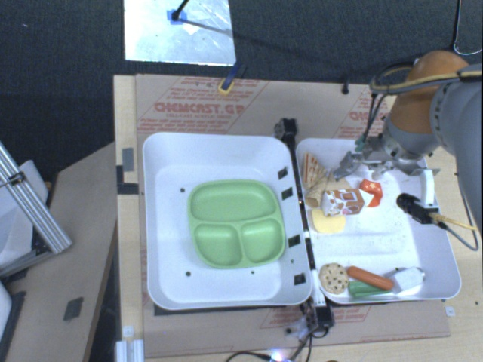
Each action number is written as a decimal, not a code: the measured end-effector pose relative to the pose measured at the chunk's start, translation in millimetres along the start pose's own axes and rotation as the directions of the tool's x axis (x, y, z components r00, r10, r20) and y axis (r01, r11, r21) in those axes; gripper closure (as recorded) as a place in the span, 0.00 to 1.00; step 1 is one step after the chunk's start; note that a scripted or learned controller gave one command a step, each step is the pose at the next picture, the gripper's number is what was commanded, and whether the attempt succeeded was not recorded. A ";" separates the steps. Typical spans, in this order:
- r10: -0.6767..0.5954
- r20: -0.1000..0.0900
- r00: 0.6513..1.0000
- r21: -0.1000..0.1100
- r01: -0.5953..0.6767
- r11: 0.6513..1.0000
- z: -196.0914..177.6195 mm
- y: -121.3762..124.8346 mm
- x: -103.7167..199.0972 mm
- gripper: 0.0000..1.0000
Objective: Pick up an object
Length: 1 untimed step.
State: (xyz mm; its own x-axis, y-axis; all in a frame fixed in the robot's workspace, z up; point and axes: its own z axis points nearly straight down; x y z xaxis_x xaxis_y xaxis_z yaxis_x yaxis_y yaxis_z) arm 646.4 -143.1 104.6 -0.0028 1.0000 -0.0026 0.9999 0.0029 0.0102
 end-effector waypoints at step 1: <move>-0.002 -0.001 1.000 0.001 0.002 1.000 -8.3 -0.1 0.5 1.00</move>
State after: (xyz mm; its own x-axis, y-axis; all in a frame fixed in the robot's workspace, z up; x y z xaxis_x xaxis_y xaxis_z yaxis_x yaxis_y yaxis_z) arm 646.2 -142.5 112.9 -0.0045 1.0000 -0.0013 0.9999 0.0045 0.0091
